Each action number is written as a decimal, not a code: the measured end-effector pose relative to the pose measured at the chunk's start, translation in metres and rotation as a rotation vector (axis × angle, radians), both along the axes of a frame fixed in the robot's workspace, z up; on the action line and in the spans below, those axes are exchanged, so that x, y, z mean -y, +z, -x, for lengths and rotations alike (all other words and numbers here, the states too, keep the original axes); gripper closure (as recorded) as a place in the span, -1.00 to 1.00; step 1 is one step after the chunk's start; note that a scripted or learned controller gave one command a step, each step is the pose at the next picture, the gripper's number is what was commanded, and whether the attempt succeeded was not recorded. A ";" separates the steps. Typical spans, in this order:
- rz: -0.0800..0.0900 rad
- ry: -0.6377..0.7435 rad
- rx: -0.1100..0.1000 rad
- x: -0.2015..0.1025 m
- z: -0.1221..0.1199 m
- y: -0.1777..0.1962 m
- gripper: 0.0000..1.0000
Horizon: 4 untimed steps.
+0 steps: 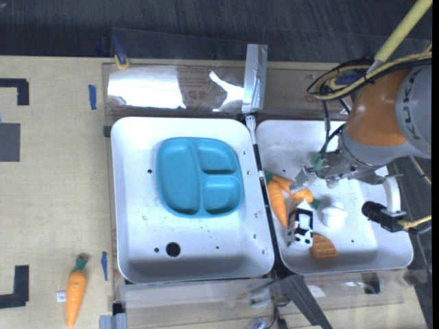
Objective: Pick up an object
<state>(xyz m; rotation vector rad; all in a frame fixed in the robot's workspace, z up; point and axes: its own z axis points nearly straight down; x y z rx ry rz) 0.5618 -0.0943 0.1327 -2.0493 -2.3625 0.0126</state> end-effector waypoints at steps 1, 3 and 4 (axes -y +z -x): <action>0.003 -0.087 0.017 0.003 0.014 -0.046 -1.00; 0.004 -0.148 0.017 0.006 -0.003 -0.039 1.00; 0.004 -0.080 0.019 -0.021 -0.022 0.091 1.00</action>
